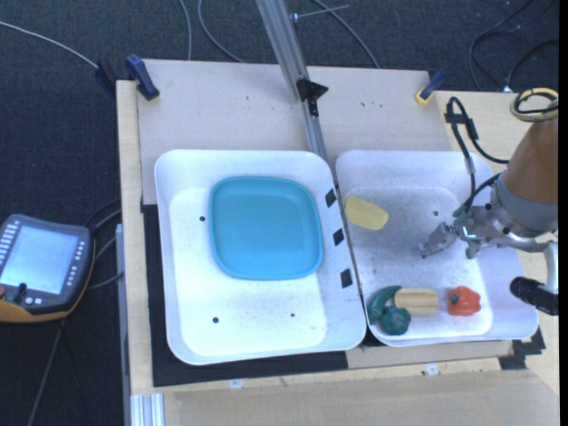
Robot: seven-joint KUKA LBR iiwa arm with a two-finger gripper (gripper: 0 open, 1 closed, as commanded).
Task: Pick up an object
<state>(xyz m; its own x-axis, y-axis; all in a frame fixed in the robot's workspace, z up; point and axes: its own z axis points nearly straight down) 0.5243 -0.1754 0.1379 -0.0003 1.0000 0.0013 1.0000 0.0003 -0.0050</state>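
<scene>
Gripper (pixel 441 240): positioned over the floor of the right bin, in its right half, reaching in from the right edge of the view. The two metal fingers (pixel 432 245) point left and slightly down; whether they stand apart or together cannot be told at this resolution. Nothing is visible between them.
Arm (pixel 537 171): orange band and grey wrist section above the gripper, at the right edge of the view; black cabling (pixel 463 136) loops up from the wrist over the bin's upper right corner.
Right bin (pixel 399 171): shallow, white, speckled floor. Holds four objects, all apart from the gripper.
Yellow piece (pixel 366 212): flat, rounded, lying near the bin's left wall, left of and slightly above the fingers.
Tan block (pixel 417 302): lies along the bin's front wall, below the gripper.
Green object (pixel 389 310): dark, curved, touching the left end of the tan block.
Red object (pixel 462 301): small, with a green top, just beside the right end of the tan block.
Left bin (pixel 182 264): white, just beside the right bin.
Blue plate (pixel 265 227): square with rounded corners, lying flat in the upper middle of the left bin.
Metal post (pixel 284 38): slanted, running from the top of the view down to the gap between the bins.
Pendant (pixel 40 264): handheld control unit with a screen, on the dark floor left of the bench.
</scene>
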